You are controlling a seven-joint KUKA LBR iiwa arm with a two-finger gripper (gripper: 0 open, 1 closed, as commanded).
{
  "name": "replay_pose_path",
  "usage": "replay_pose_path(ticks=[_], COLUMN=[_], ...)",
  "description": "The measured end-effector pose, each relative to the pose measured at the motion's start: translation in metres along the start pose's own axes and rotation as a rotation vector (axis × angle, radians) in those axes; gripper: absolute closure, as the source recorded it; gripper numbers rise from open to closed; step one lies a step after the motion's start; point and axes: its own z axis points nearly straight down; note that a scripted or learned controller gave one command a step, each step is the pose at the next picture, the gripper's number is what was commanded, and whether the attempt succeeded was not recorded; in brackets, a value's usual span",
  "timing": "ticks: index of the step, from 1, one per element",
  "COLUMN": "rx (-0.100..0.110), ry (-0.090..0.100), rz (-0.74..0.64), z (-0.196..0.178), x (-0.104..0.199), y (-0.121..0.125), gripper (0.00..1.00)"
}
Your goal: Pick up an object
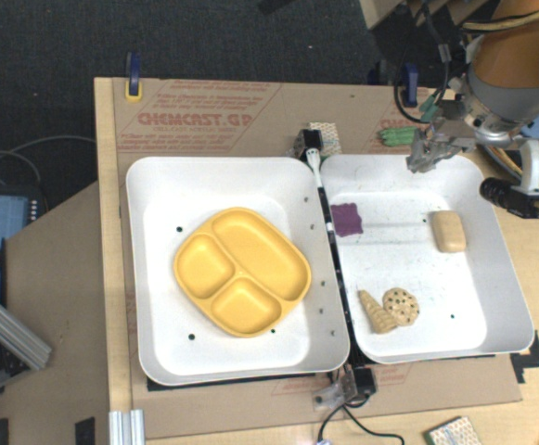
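Note:
The right bin (492, 332) holds a purple block (346, 219) near its left wall and a tan oblong piece (449, 231) at the right. A round speckled cookie (402, 304) lies toward the front beside a ridged tan cone (374, 312). My gripper (427, 158) hangs over the far rim of the right bin, well behind the tan piece and apart from every object. Nothing shows beneath it.
The left bin (148, 202) carries a yellow three-part plate (241, 270). A green object (397, 137) lies on the cardboard just behind the right bin, left of my gripper. A black clip (308, 143) sits where the bins meet at the back.

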Motion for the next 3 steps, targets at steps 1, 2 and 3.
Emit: replay_pose_path(ticks=[1,2,3], rx=[0.022,0.003,0.011], ry=[0.005,-0.002,0.005], rz=[-0.001,0.005,-0.004], z=[0.161,0.098,0.094], x=[0.018,-0.038,0.013], y=[0.000,-0.007,-0.014], gripper=[1.00,1.00,1.00])
